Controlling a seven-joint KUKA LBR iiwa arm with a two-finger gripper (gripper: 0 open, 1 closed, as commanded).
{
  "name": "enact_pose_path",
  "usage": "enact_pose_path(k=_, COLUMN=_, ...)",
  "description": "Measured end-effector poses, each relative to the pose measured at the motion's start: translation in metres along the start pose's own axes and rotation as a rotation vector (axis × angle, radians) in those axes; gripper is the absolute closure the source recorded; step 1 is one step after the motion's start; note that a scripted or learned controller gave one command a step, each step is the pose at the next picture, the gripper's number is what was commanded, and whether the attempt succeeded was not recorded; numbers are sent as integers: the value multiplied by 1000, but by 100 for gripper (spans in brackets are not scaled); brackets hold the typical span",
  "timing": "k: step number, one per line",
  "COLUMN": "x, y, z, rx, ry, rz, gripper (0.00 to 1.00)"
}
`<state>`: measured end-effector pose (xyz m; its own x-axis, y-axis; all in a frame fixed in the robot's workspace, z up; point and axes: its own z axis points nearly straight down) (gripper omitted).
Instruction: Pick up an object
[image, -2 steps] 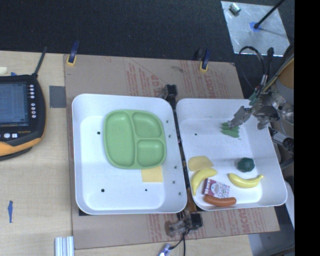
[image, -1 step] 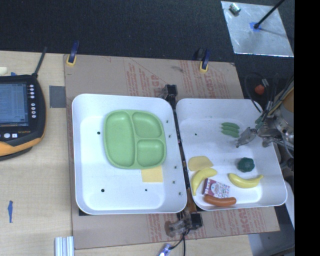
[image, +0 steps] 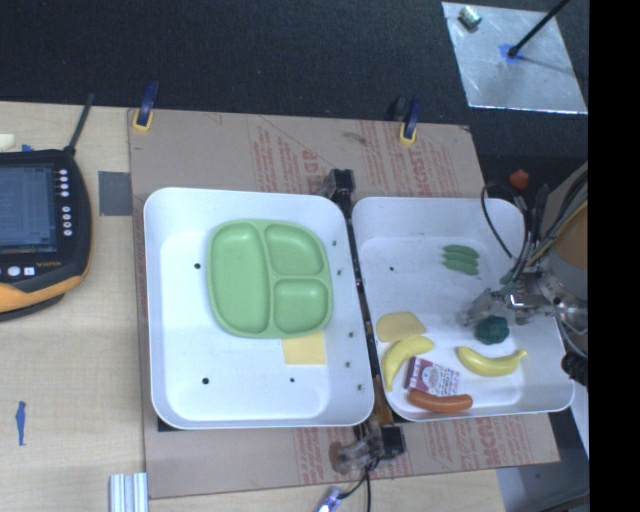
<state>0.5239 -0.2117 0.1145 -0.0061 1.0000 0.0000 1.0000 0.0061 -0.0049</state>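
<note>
My tool (image: 487, 308) is down low in the right bin (image: 400, 215), reaching in from the right side, and it sits right over a small dark green object (image: 491, 329). The green piece shows just beneath and slightly in front of the metal tip, so close that they look to be touching, but I cannot tell whether it is actually caught. Whether my tool is apart or together I cannot tell either; the tip is a small grey tangle from up here.

The rest of the play food lies scattered on the bin floor, loose and apart, which gives me room to come down on one piece. A yellow banana (image: 490, 361) lies just below the green piece, a second banana (image: 405, 355) further left beside a pale yellow slice (image: 399, 324), a red packet (image: 432, 379) and a sausage (image: 439, 402) along the near wall, and a light green pod (image: 461, 259) well up toward the far side.

The left bin (image: 175, 300) holds a green divided plate (image: 268, 277) with a yellow square (image: 304, 349) at its lower edge, all well apart from my tool. Both bins rest on cardboard clamped to the tabletop (image: 60, 400).

I judge the dark green piece is my target.
</note>
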Motion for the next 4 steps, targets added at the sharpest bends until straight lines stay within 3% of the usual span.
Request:
enact_pose_path(k=1, x=-1, y=0, z=-10, rx=1, ry=-2, rz=-3, gripper=100)
enact_pose_path(k=2, x=-1, y=0, z=-10, rx=1, ry=-2, rz=-3, gripper=0)
enact_pose_path(k=3, x=0, y=-48, z=-32, rx=0, ry=0, rz=0, gripper=0)
enact_pose_path(k=4, x=0, y=18, z=23, rx=-1, ry=-1, rz=0, gripper=0)
